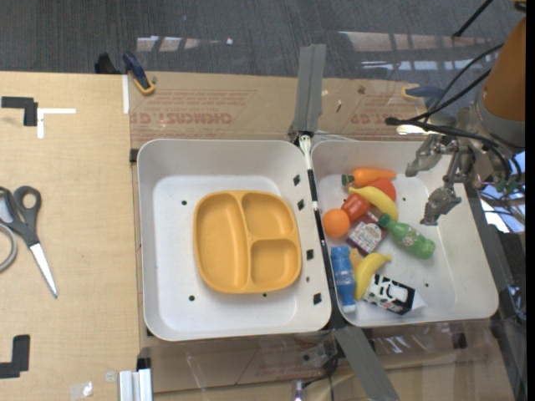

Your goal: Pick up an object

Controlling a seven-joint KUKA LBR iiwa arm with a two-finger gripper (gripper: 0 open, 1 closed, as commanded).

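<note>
Pale wood bench [67, 224] on the left, brown cardboard [217, 111] beneath and behind the bins, dark grey carpet [251, 7] beyond. One pair of scissors [29, 232] lies on the wood, well apart from everything. Two white bins: the left bin [159, 249] carries one yellow divided plate [248, 241], three compartments, and the right bin [468, 282] has the pile. Counting now: two bananas, one upper [374, 198] and one lower [369, 271]; one orange ball [336, 223]; one orange carrot-shaped piece [372, 176]; one green bottle [408, 236]; one blue bottle [342, 276] along the divider; one small red-and-white packet [364, 236]; one black-and-white packet [390, 294] (print too small to read). Gripper [436, 186] hangs over the right bin's upper right part, right of the pile, fingers apart with nothing between them.
</note>
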